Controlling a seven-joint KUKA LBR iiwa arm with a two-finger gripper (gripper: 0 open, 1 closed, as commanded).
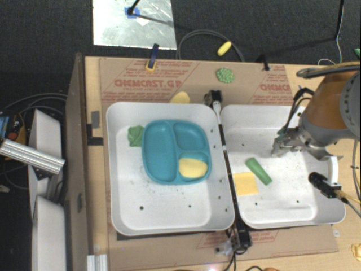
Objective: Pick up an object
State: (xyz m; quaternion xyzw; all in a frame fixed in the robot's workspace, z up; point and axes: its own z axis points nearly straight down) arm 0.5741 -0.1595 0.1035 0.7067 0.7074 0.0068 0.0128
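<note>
**Over the right bin: gripper low, nothing held**

Camera view: gripper [284,144] sits above right bin [282,216]; finger state, cannot tell. Green stick [258,171] touches yellow square [246,183] nearby. Judgement: centre over the stick, straddle its narrow width, then descend.

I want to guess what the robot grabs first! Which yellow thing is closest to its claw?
The flat yellow square in the right bin, beside the green stick. The gripper hangs over that same bin; the rounded yellow piece lies on the blue plate in the other bin.
</note>
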